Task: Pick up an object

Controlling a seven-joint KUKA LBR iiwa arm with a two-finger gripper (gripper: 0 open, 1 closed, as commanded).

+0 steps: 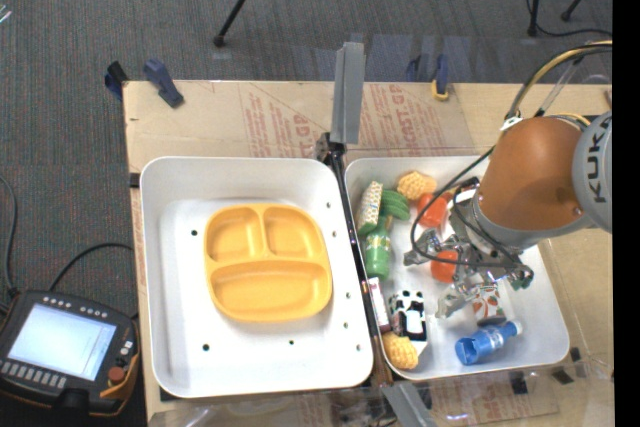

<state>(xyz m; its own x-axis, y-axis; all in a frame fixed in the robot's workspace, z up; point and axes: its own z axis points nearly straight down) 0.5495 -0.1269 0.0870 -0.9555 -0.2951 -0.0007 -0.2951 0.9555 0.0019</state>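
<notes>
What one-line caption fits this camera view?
KUKA arm's gripper lowered among toys in the right bin, near a blue bottle; yellow divided plate in the left bin.

The right bin [555, 340] holds a loose cluster of small objects. A corn cob toy [371, 203] lies along its left side, pale with green ends, tilted nearly upright in the view. Just below it lies a green bottle-like piece [378, 253] with a darker cap. A knitted yellow ball [416, 184] sits near the far wall, and a second yellow knitted piece [402, 350] rests in the near left corner. A black-and-white toy [408, 313] lies just above that piece. An orange item [434, 212] lies mid-bin, partly hidden. A blue bottle [486, 342] lies on its side near the front wall.
</notes>
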